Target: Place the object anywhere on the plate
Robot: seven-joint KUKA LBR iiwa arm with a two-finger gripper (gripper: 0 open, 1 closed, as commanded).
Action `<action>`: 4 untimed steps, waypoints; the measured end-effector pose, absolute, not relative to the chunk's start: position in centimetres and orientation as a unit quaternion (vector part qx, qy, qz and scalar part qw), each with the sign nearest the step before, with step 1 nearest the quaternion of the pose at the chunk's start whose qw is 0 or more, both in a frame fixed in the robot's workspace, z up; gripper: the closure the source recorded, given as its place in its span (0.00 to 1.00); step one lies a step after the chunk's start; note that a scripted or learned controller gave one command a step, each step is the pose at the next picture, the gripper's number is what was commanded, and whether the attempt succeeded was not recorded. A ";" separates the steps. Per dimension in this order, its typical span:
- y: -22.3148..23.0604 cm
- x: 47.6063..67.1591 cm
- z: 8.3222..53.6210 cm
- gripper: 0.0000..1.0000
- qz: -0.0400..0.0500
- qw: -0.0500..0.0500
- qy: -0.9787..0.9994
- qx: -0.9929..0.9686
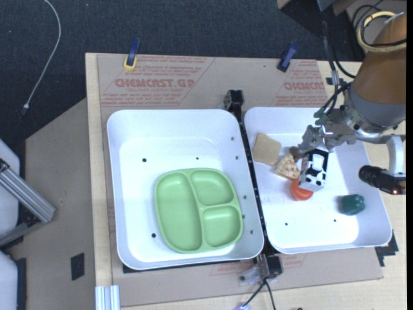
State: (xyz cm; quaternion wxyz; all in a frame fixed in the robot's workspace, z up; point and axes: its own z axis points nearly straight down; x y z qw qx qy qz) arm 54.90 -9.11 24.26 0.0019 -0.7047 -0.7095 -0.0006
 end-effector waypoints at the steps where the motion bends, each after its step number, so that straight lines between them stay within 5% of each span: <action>1: -3.8 55.2 23.5 1.00 0.000 0.001 -0.708 -0.707; 4: 11.0 52.0 22.4 1.00 0.001 0.002 -0.709 -0.705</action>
